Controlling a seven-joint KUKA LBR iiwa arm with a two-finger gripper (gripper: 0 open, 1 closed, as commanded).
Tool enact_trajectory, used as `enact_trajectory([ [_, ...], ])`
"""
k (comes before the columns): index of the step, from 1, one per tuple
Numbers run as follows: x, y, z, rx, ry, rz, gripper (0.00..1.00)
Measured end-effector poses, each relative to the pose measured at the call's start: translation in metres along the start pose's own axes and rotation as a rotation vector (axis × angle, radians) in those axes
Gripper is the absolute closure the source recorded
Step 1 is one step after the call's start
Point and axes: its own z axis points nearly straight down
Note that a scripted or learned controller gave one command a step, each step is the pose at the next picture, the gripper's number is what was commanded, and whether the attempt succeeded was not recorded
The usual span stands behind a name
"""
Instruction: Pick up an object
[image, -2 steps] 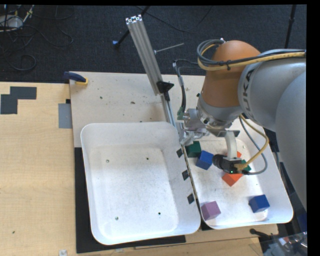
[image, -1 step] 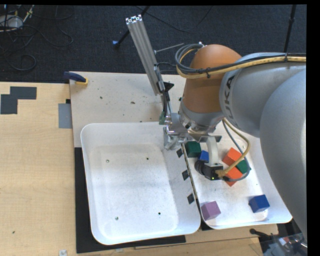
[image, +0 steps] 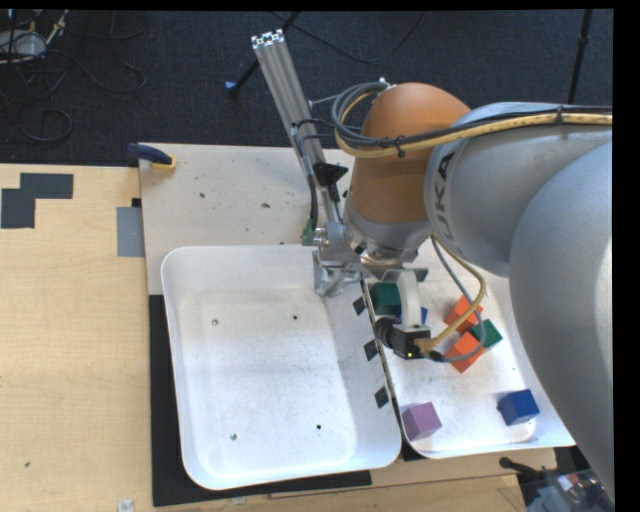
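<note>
Frankly, any writing is too small to read; the only plain marks are 3 black tape tabs (image: 370, 350) along the ridge btwn the 2 white bins and some dark grey patches (image: 36, 193) on the wooden tabletop (image: 70, 340) at left. Left bin (image: 250, 380) carries just a few dark specks. Right bin (image: 465, 395) holds the blocks, i.e. the things to pick: 1 purple cube (image: 421, 419) near the front, just beside the ridge; 1 blue cube (image: 518, 406) at front right, apart from the purple one; 1 orange block (image: 462, 345) mid-bin, touching a green block (image: 489, 333) on its right; and a 2nd green block (image: 384, 297) farther back, close to the ridge, partly hidden under the wrist. So 5 blocks showing, 2 of them green. Big grey arm (image: 540, 230) w/ its orange band (image: 405, 140) comes in from the right and covers most of the right bin's far half and right side. Tool (image: 330, 275), grey metal, sits low at the far end of the ridge, by the left bin's far right corner, left of the 2nd green block; can't tell whether it's apart or together. Behind it 1 aluminium rail (image: 285, 95) slants upward, and 1 blue clamp (image: 150, 155) w/ a yellow tip sits at the pale board's far left corner. Cables (image: 60, 50) trail over the dark carpet (image: 180, 70) beyond.
</note>
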Motion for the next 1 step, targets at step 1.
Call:
enact_trajectory([
  [1,-0.0010,0.0001,0.0001,0.000,-0.001,0.002,0.00],
])
